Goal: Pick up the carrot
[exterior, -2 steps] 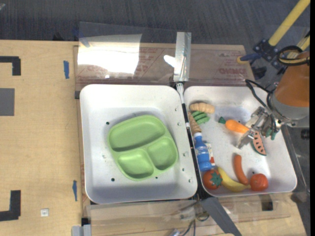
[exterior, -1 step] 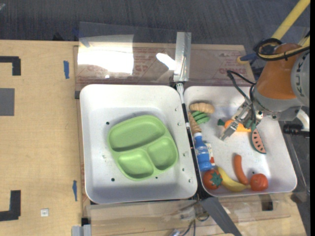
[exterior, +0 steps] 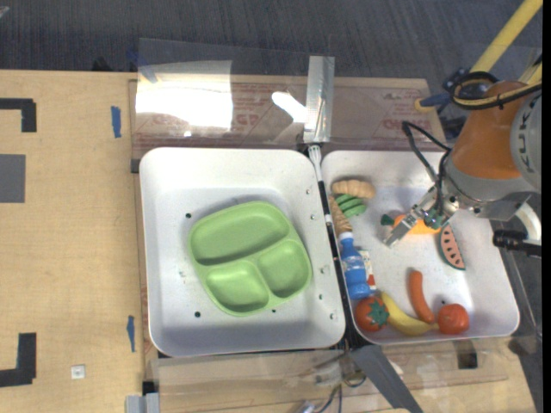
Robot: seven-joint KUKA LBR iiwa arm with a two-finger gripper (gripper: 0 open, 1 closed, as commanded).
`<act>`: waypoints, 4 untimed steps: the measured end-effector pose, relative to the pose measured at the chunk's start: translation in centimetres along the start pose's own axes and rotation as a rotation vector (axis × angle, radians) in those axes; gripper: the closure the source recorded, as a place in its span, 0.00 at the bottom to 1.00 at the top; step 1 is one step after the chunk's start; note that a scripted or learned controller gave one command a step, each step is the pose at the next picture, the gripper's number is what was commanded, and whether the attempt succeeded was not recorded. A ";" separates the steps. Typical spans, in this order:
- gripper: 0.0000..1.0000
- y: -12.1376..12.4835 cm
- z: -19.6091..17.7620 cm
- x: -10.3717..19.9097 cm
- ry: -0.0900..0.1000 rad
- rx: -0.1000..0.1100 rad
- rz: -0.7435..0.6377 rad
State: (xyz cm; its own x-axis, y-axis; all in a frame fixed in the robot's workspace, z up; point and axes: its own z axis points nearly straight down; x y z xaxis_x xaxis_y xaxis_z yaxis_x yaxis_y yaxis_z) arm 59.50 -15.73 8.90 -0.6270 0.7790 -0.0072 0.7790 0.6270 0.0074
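Camera view: carrot (exterior: 417,292) lies near the right bin's (exterior: 495,312) near edge, between banana (exterior: 405,315) and tomato (exterior: 453,317). Hand (exterior: 405,226) hovers farther back, well apart; whether open or closed cannot be told.

green tray (exterior: 250,256) left bin (exterior: 164,231), carrot (exterior: 417,292) right bin (exterior: 491,274)

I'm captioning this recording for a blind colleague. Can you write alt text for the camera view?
Seen from above, a grey and orange robot arm lowers its end effector into the right white bin, above toy food including an orange carrot, a banana, two tomatoes and a watermelon slice. The left bin holds a green divided plate.
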 end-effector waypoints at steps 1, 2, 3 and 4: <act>0.00 -0.4 0.0 1.1 0.000 0.001 0.279; 0.00 -4.6 -0.1 -0.5 0.016 -0.010 0.091; 0.00 -8.4 -0.1 -1.5 0.001 -0.001 0.122; 0.00 -3.6 0.1 -3.6 0.001 0.002 0.268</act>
State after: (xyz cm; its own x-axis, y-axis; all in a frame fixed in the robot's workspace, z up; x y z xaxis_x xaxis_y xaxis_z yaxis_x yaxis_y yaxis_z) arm 59.00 -20.81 8.81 -0.3982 0.9173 -0.0048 0.9173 0.3983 0.0068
